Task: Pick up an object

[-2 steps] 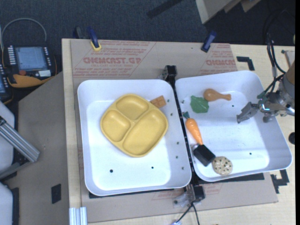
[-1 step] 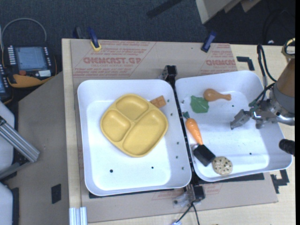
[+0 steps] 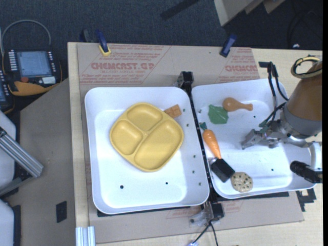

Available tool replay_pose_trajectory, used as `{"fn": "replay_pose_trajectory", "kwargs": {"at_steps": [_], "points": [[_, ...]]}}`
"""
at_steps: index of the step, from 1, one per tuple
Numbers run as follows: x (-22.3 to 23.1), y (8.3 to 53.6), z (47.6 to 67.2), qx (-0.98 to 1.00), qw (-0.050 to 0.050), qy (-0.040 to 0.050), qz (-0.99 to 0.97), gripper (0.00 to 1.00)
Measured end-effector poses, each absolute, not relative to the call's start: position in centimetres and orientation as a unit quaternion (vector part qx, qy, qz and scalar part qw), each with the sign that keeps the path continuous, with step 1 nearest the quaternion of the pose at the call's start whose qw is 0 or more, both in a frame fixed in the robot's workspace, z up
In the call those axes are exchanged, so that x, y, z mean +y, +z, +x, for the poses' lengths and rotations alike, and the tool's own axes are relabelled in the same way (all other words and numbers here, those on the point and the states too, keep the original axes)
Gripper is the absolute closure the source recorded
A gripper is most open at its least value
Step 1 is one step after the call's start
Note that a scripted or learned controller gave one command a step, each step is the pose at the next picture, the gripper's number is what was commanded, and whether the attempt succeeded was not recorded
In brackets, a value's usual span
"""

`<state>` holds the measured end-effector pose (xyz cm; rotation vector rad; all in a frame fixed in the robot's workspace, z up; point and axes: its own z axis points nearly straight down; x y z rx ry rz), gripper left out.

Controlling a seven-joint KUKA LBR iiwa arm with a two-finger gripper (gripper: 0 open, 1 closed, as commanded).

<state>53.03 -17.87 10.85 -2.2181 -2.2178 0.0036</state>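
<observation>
In the left bin (image 3: 97,152) sits a yellow divided plate (image 3: 147,136) with a small brown block (image 3: 173,110) at its upper right edge. The right bin (image 3: 266,176) holds a carrot (image 3: 211,143), black block (image 3: 222,169), cookie (image 3: 241,181), green leaf (image 3: 218,115) and drumstick (image 3: 237,105). The gripper (image 3: 252,139) hangs right of the carrot, which lies lengthwise down the bin; whether its fingers are parted, I cannot tell.

Bright, even overhead light washes the two white bins (image 3: 97,152) almost to glare with faint, soft shadows, while the dark surroundings stay dim and the whole picture looks slightly soft and grainy.
</observation>
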Motion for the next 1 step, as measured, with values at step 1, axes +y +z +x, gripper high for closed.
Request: {"fn": "replay_pose_trajectory", "kwargs": {"at_steps": [1], "points": [[-18.14, 9.01, 53.18, -0.706, -0.001, 0.0002, -0.708, 0.00]]}}
